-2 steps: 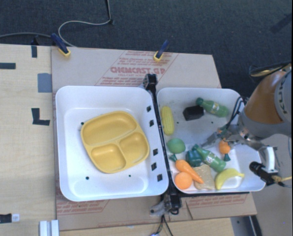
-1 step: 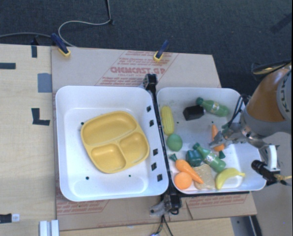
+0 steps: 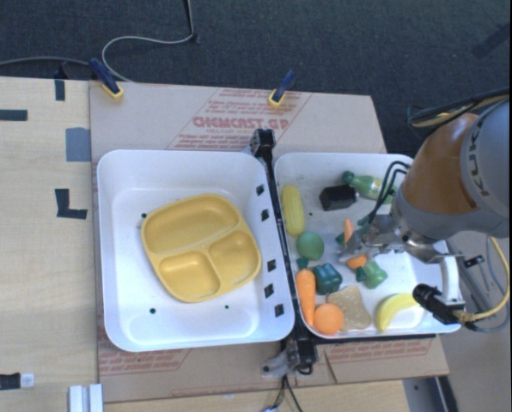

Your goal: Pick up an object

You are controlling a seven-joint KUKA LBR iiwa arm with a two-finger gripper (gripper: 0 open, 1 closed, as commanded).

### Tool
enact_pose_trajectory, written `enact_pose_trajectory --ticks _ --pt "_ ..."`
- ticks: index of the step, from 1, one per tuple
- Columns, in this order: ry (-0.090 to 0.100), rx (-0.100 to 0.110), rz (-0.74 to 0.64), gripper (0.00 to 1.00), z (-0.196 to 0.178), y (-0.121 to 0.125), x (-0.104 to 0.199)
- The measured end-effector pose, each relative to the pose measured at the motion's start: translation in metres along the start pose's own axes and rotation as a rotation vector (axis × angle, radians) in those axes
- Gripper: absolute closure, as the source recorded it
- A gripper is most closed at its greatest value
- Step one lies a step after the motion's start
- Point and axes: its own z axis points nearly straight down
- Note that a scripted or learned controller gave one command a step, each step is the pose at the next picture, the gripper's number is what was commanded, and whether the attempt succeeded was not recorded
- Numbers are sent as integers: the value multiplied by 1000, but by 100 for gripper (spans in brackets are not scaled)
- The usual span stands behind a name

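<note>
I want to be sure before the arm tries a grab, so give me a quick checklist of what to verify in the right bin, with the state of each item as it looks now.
1. hand over the right bin: ok, it sits low among the items near the bin's middle.
2. Something held between the fingers: cannot tell, the wrist hides them.
3. Nearest targets: ok, the small orange piece and the green toy lie just beside the hand.
4. Room around them: not ok, the teal block and the green ball crowd close.
5. yellow tray in the left bin: ok, away from the arm.
</note>
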Motion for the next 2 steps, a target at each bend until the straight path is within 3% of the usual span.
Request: enact_pose_trajectory --ticks 1,2 --pt "-1 -2 0 100 -47 85 77" --pt "-1 0 0 100 -46 60 133"
